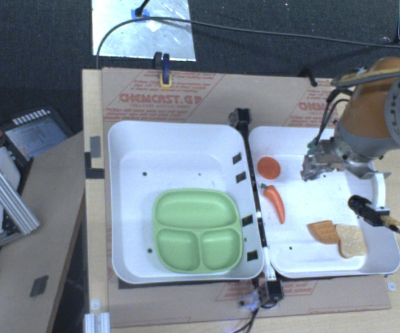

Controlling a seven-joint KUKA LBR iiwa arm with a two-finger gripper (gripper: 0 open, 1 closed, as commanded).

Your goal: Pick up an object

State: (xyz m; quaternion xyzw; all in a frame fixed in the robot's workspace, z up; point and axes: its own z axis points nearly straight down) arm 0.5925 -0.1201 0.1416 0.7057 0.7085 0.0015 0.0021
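The green plate [196, 229], with three compartments, lies nearest the viewer in the front half of the left bin [127, 186]. Its front edge sits close to the bin's near wall; the back half of that bin offers open floor.

The right bin [387, 255] stands just beside the left one on the table [96, 116], the two meeting at a central divider. Contents of the right bin:
- An orange disc [269, 166], near the divider, toward the back.
- A carrot [275, 202], just in front of the disc, lying at a slant.
- Two pieces of bread [337, 236], brown and pale, touching each other near the front right corner.

Open white floor remains between the carrot and the bread, and along the back wall.

The arm [377, 116] enters from the right, bent down over the back right part of the right bin. The claw [318, 166] hangs above the bin floor, to the right of the orange disc and apart from it. Whether the claw is apart or together cannot be told. Nothing is seen held in it.
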